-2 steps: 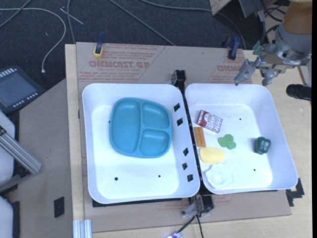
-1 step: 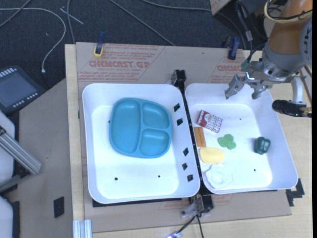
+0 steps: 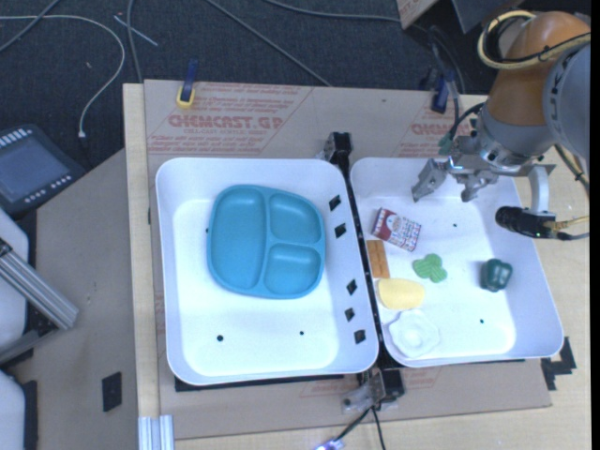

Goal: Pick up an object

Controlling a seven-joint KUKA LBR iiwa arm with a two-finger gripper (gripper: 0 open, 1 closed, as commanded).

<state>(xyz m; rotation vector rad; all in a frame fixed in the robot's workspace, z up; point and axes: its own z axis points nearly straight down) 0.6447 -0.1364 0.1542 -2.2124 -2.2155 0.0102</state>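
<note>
White bin (image 3: 525, 331) — carton (image 3: 397, 229) lies slantwise.

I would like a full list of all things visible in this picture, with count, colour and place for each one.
bins: 2, white, side by side on the bench
divided plate: 1, blue, left bin
small packet: 1, red and white, right bin, near the divider
yellow item: 1, yellow, right bin, front left
light green item: 1, right bin, centre
dark green item: 1, right bin, right side
white item: 1, right bin, front
clamps: 2, blue, bench's far edge
gripper: 1, grey, open above right bin's far part, holding nothing
</note>
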